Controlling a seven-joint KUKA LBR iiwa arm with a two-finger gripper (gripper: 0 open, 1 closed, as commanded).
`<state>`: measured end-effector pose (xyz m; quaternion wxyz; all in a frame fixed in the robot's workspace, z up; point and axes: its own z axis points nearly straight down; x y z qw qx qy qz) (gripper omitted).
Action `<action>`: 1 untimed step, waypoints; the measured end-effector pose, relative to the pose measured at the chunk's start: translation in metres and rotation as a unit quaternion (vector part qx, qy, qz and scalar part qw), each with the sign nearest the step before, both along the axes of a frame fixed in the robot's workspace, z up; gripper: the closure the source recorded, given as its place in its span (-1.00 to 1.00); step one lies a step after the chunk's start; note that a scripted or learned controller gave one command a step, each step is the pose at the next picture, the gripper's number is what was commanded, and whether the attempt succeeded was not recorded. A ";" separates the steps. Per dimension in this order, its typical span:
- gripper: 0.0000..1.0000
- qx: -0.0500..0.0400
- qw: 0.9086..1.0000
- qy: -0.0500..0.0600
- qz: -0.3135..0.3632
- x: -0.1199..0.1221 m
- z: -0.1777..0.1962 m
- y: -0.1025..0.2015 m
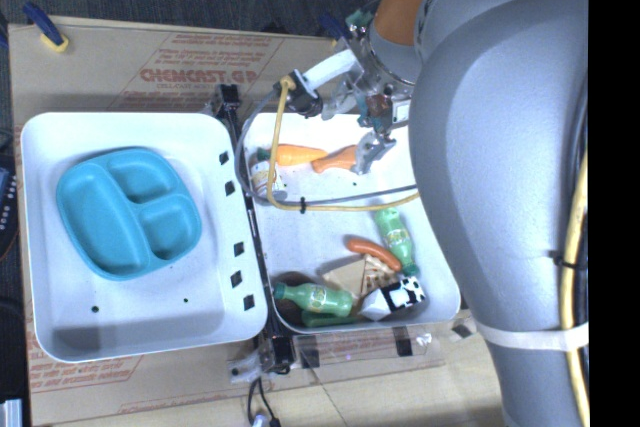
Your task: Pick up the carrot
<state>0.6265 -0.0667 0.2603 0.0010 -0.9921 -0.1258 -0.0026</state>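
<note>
Counter: cardboard-covered counter carrying two shallow white bins side by side, with you looking down on them at a slant
Left bin: the left bin holds a blue divided plate, well apart from the work
Right bin: the right bin holds the carrot, and near its front edge two green bottles, a small orange sausage-shaped piece and a black-and-white block
Carrot: the carrot lies in the back part of the right bin, close to its left wall, on its side
Long axis: it runs roughly left to right across your view, paler end toward the left wall, deeper orange end toward the arm
Hand: the hand sits right at the carrot's arm-side end, touching or just above it; you cannot tell which
Hand state: you cannot tell from this view whether it is released or clenched, and no carrot shows between its tips
Bearing: most of the carrot lies to the left of the hand, so you should judge the grip to be near one tip, not the middle
Risk: a yellow cable loops across the bin just in front of the carrot and could foul a lift
</note>
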 end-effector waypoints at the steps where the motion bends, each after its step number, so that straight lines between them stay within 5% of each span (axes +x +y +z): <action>1: -1.00 0.001 1.000 0.012 -0.022 -0.001 -0.114 -0.036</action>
